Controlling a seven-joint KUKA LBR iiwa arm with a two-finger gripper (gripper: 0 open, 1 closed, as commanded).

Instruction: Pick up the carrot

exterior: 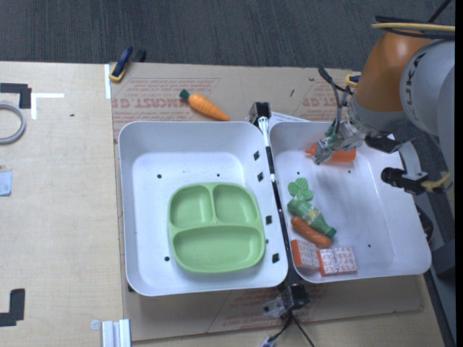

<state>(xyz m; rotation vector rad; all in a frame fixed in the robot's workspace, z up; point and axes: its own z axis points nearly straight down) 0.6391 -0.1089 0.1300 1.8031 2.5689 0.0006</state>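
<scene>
Hovering over the right bin's (405, 215) far end, the claw (331, 149) sits against an orange item (340, 152); whether it grips anything cannot be told. The carrot (205, 105) lies on the desk (58, 215), just behind the left bin (145, 150).

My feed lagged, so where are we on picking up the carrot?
Nothing looks done yet. A carrot lies on the cardboard behind the left bin, untouched. The gripper is low in the right bin, at an orange item by the back wall; a hold isn't evident. Grasp and lift remain.
</scene>
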